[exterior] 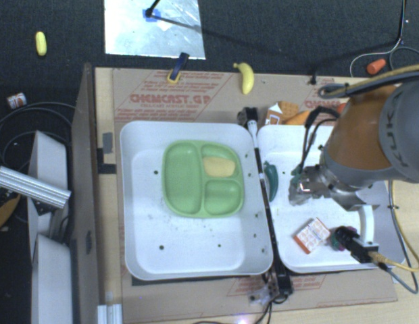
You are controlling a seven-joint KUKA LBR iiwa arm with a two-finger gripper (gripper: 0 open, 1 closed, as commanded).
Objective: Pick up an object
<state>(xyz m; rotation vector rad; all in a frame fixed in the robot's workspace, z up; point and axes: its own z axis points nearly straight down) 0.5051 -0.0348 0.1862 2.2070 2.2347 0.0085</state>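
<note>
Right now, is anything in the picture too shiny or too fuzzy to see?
In the camera view, the shiny silver sheet at the top gives off white glare; the grey and orange arm looks a bit soft; the green divided plastic plate and the small orange-and-white packet are evenly lit and sharp.

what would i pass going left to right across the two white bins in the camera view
green plate → yellow piece on the plate's right side → small dark green thing by the right bin's left wall → orange and white box
</note>
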